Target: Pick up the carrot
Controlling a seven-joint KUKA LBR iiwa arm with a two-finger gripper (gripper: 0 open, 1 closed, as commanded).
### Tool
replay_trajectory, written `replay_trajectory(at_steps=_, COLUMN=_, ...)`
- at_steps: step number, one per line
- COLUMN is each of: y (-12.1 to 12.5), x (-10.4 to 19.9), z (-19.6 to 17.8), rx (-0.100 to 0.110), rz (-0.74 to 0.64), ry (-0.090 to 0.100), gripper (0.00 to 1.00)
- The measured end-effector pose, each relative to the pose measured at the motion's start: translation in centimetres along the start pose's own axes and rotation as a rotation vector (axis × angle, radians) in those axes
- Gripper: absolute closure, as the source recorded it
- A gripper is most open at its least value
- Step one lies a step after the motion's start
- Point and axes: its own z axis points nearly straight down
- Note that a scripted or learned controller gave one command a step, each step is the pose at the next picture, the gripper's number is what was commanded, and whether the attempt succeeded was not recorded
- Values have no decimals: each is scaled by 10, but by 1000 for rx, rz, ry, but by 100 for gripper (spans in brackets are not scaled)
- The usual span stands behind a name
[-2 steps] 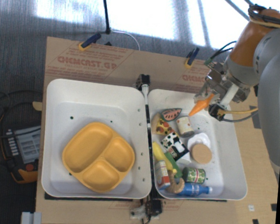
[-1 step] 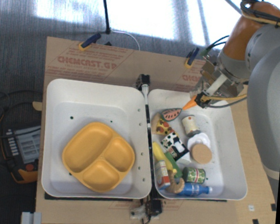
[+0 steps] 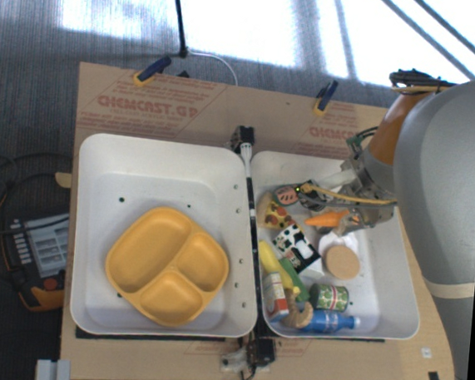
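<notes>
The carrot (image 3: 327,220) is a small orange piece lying in the upper middle of the right bin (image 3: 401,313), pointing left to right. My gripper (image 3: 341,208) hangs right over it, coming in from the upper right below the orange-banded wrist. The carrot's right end lies under the gripper's tip. I cannot make out whether the carrot is touched or held.
The right bin is crowded: a pizza slice toy (image 3: 283,206), a black-and-white block (image 3: 299,248), a tan disc (image 3: 342,263), a green can (image 3: 330,297), a blue bottle (image 3: 326,322) and a yellow piece (image 3: 270,260). A yellow divided plate (image 3: 168,263) lies in the left bin (image 3: 105,172).
</notes>
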Motion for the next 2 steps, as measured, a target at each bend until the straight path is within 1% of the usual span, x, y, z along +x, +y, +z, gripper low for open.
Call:
replay_trajectory(at_steps=1, y=-1, x=-2, z=5, rx=4, rz=0, ry=-8, gripper=0)
replay_trajectory(at_steps=2, y=-15, x=48, z=43, rx=3, rz=42, ry=-8, gripper=0)
